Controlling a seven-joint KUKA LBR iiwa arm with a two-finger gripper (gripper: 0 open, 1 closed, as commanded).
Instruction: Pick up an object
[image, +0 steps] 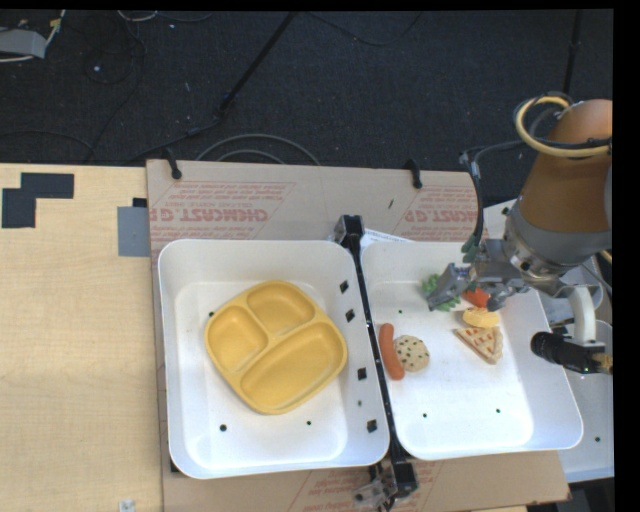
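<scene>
Several toy foods lay in the right bin (500, 420). The tool (478, 285) hung at the bin's far side over a green piece (440, 293) and a red piece (479, 297); whether it pinched either, I could not tell. The sausage (390, 351) and cookie (411, 352) lay nearer the camera, to its left.

Both white bins (260, 255) are looking like smooth, faintly glossy plastic. The yellow divided tray (275, 345) is showing a smooth, satin plastic finish. Printed brown cardboard (300, 205) is lying matt under the bins, and the counter (70, 350) is showing pale, matt wood grain.
</scene>
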